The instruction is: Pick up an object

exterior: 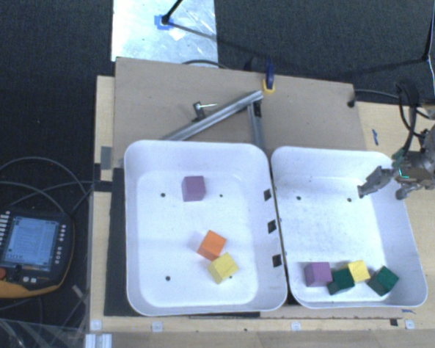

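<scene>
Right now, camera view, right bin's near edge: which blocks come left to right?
purple block → dark green block → yellow block → green block. All four lie along the near wall of the right bin; the gripper hangs over its far right part.

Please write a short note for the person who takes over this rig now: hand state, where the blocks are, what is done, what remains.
Hand: above the right bin's upper right part, holding nothing.
Left bin: purple block, orange block, yellow block touching it.
Right bin, front edge: purple, green, yellow, green in a row.
Done: nothing picked.
Left: grasp and lift one block.
</scene>
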Robot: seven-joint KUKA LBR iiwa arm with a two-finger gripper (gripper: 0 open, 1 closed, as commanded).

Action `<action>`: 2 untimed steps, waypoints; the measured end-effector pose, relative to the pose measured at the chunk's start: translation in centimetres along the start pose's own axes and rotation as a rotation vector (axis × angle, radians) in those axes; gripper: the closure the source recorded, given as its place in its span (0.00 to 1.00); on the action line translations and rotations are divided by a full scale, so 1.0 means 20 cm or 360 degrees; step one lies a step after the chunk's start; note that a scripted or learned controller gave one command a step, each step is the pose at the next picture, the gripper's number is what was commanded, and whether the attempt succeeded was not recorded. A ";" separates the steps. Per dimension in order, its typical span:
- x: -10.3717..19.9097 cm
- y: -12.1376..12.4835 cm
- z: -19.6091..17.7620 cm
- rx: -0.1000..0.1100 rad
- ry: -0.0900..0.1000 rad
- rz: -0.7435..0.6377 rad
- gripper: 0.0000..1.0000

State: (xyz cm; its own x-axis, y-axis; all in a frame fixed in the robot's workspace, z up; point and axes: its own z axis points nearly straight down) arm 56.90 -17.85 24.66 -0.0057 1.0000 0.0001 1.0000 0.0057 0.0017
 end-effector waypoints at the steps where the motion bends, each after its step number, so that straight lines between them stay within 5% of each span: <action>1: 0.00 0.00 0.00 0.0000 0.0000 0.0001 0.00; 2: 0.03 0.04 0.27 0.0007 0.0001 -0.0001 0.00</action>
State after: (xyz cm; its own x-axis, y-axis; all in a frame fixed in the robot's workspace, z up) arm 57.78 -17.28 19.29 -0.0061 1.0000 0.0006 1.0000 0.0061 -0.0027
